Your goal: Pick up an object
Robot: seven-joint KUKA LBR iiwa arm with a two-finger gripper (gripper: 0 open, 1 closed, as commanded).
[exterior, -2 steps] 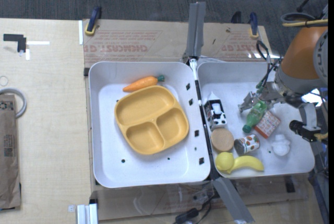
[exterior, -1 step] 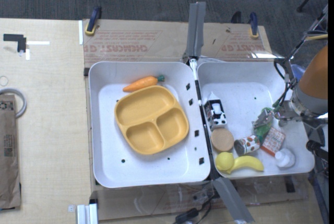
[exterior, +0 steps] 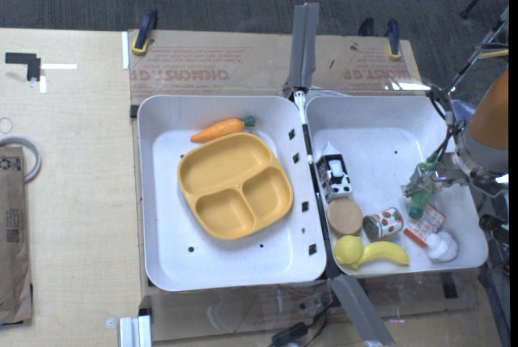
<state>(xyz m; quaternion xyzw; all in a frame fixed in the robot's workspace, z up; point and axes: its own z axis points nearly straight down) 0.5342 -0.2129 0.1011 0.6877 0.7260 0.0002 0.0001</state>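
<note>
Camera view: approach step, nothing lifted yet. The hand (exterior: 422,185) sits low at the right bin's (exterior: 380,123) right side, over a green-and-clear item (exterior: 418,193); whether it touches it, and whether the hand is apart or together, I cannot tell. Nearby candidates: a small can (exterior: 384,222), a banana (exterior: 380,253), a brown disc (exterior: 345,217), a white ball (exterior: 443,247). The left bin (exterior: 154,192) holds a yellow tray (exterior: 235,184) and a carrot (exterior: 217,129). Next move likely calls for settling on one item, then a straight lift.
</note>
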